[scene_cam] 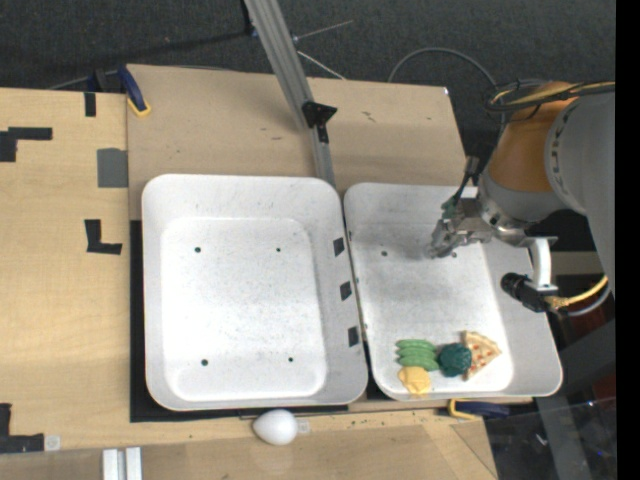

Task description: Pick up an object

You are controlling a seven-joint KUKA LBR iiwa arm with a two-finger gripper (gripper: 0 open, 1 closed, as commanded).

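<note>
A grey KUKA arm (560,158) with an orange band above its wrist reaches in from the right over the right-hand white bin (420,298), its two-finger gripper (443,249) hanging low above the bin's upper right floor, well apart from the objects; how wide the tool stands cannot be made out at this angle. The pickable items cluster at the bin's near right corner: a green leafy toy vegetable (416,351), a dark green round piece (455,359) just beside it, a yellow piece (415,378) touching below them, and a pizza-slice toy (482,350) at the right of the group. The left-hand white bin (240,288) sits alongside. A white egg-shaped object (275,427) lies on the bench below the left bin's front edge.
</note>
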